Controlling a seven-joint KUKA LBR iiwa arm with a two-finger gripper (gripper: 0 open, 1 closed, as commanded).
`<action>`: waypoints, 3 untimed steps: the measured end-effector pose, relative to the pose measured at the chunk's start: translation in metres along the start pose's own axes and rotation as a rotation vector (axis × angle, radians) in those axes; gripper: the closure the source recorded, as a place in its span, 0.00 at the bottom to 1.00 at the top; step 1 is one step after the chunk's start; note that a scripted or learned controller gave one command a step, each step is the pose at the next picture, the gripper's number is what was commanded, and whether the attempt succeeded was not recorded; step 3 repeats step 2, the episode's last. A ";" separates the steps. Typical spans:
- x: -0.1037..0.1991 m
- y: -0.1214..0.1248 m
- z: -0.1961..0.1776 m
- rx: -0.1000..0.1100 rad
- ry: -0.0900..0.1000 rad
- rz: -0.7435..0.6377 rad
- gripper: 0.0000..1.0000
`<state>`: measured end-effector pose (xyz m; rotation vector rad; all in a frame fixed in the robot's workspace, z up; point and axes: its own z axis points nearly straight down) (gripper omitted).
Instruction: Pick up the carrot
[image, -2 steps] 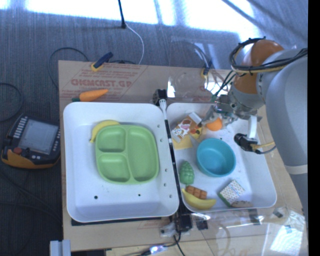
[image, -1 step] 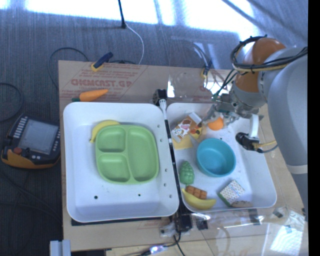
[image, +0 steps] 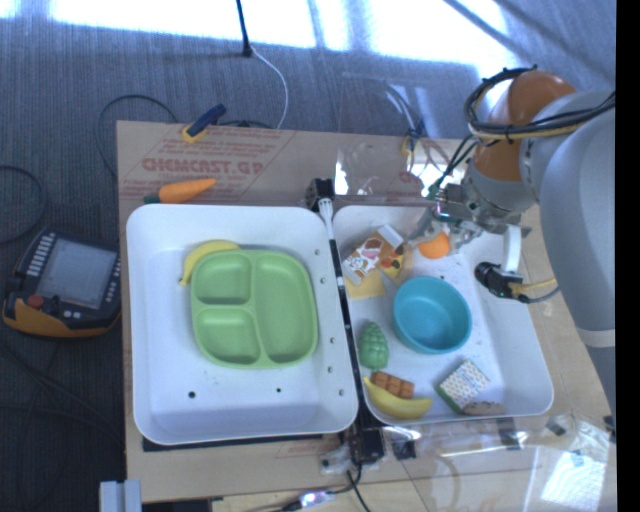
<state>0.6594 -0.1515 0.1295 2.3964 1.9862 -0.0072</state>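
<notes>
A robotics laboratory test station. Two shallow white bins (image: 140, 330) sit side by side on a cardboard-covered surface (image: 290, 160) at frame centre, above grey carpet (image: 60, 110). A grey industrial arm (image: 585, 200) with an orange band enters from the right. A handheld control pendant (image: 65, 285) lies at the left edge, with loose black cables (image: 150, 100) trailing across the carpet. The bins hold toy food and plastic dishes.
</notes>
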 end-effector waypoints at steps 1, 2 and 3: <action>-0.029 -0.013 0.032 0.007 0.022 -0.522 1.00; 0.045 -0.019 -0.061 0.001 0.024 -0.462 1.00; 0.045 -0.019 -0.061 0.001 0.024 -0.462 1.00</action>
